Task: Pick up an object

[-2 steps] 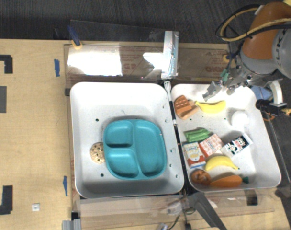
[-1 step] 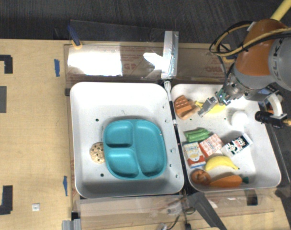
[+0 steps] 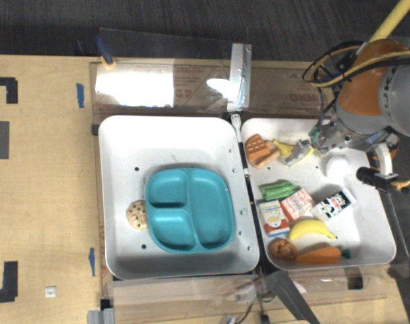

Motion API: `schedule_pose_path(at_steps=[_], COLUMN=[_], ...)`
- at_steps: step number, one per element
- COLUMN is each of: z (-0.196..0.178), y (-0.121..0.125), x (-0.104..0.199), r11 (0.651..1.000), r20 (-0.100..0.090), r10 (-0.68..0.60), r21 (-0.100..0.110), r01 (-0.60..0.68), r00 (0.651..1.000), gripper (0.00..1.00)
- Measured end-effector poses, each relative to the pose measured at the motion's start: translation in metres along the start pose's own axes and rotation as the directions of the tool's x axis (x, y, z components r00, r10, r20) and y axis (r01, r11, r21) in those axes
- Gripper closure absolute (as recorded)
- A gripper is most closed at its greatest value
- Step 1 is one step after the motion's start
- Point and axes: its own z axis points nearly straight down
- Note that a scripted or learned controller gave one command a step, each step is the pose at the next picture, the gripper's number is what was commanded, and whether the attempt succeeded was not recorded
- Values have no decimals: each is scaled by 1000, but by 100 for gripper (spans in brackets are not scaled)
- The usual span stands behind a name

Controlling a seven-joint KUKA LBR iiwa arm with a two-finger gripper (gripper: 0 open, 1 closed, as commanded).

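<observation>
Filling most of the left white bin, a teal three-compartment plastic tray leaves narrow margins; a speckled round cookie touches its left edge. Toys crowd the right white bin's near-left part. The grey arm's gripper hangs over the far side, beside a brown waffle toy; whether it grips cannot be told.

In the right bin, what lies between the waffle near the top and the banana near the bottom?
In the camera view, between the waffle and the banana lie a green packet and two small cartons.
</observation>
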Motion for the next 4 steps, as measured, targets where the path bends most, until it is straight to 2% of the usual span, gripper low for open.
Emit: schedule_pose_path(at_steps=[1, 2, 3, 4], z=[-68, -44, 10, -2], y=[33, 5, 18, 20], x=[23, 36, 28, 27], r11=[975, 888, 978, 978], r20=[6, 1, 2, 6], r10=[-223, -460, -209, -210], r21=[-8, -1, -3, -8], r01=[223, 460, 209, 210], r00=[975, 888, 978, 978], gripper=[0, 0, 0, 100])
